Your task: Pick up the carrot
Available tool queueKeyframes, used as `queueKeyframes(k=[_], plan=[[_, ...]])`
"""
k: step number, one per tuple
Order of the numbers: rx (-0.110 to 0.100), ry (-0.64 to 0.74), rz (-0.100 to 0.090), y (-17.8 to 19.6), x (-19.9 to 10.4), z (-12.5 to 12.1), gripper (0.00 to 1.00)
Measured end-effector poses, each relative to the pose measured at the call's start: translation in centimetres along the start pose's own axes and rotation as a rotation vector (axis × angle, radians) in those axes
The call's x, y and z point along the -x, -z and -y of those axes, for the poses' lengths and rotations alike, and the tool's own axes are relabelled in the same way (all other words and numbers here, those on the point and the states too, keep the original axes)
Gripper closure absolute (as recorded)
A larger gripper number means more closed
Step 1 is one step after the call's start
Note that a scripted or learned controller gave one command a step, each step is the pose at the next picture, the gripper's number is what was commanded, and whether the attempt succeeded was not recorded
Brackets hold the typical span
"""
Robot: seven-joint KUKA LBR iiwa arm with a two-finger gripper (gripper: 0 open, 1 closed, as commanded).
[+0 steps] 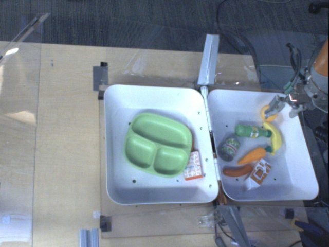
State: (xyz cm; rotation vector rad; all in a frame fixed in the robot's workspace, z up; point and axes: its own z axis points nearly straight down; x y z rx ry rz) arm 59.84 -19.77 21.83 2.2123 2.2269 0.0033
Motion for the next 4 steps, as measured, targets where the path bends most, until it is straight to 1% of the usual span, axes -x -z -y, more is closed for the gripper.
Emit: queueKeyframes(k=[1,2,3,4], plan=[[0.010,0.066,0.004,-12.7,-0.7,10.7,0.00],[0.010,-0.127,0.002,-12.9,0.3,2.5,0.00],[0.019,-0.120,0.006,-11.6,0.3,2.2,1.00],[0.003,-0.345,0.001,4.6,-2.3,-4.7,1.00]])
